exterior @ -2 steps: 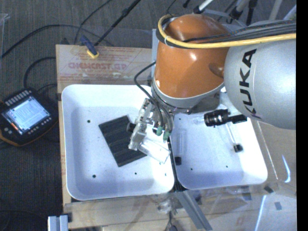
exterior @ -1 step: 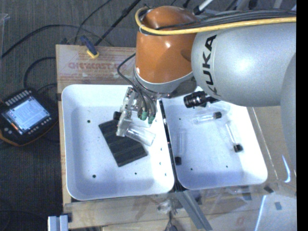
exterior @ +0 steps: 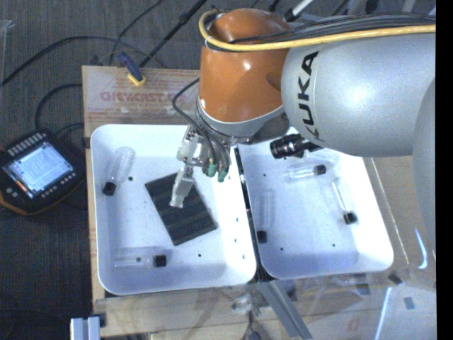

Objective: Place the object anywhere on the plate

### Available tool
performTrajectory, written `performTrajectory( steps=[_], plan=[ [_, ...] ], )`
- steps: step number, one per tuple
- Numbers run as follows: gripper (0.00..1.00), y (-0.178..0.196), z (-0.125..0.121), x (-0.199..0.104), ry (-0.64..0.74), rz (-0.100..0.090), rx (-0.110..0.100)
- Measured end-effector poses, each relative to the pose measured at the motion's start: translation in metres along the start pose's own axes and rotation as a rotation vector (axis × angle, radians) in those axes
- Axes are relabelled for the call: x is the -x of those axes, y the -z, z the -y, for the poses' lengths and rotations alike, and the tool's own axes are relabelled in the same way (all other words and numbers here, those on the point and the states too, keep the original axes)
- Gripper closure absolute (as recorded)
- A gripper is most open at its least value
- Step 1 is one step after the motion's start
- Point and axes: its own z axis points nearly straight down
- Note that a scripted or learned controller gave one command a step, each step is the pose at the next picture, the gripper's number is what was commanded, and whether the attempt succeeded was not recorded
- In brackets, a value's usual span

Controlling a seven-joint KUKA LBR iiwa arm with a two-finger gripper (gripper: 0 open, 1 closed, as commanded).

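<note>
We see the arm [exterior: 340, 83] reaching in from the right edge of the frame, its orange band in the upper middle, over the seam between the two white bins. Below it the gripper [exterior: 180, 193] hangs over the left bin [exterior: 106, 261], and its fingers pinch a clear vial [exterior: 181, 188] that points down and slightly left. The vial's lower end is over the upper part of the dark ridged plate [exterior: 180, 210], which lies at a slant in the middle of the left bin; we cannot tell whether it touches the plate.

Two more clear vials with black caps lie in the left bin, one at its upper left [exterior: 117, 168] and one near its lower edge [exterior: 139, 261]. The right bin [exterior: 375, 257] holds several similar vials [exterior: 307, 171].
</note>
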Motion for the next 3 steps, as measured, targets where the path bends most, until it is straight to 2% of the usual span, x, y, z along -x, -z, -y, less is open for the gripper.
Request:
performTrajectory(
  steps=[1, 2, 3],
  plan=[
    [0.00, 0.032, -0.009, -0.007, 0.422, 0.001, 0.002],
    [1.00, 0.041, -0.011, -0.007, 0.423, 0.003, 0.007],
    [1.00, -0.025, -0.051, -0.071, 0.185, -0.003, 0.001]
  ],
)
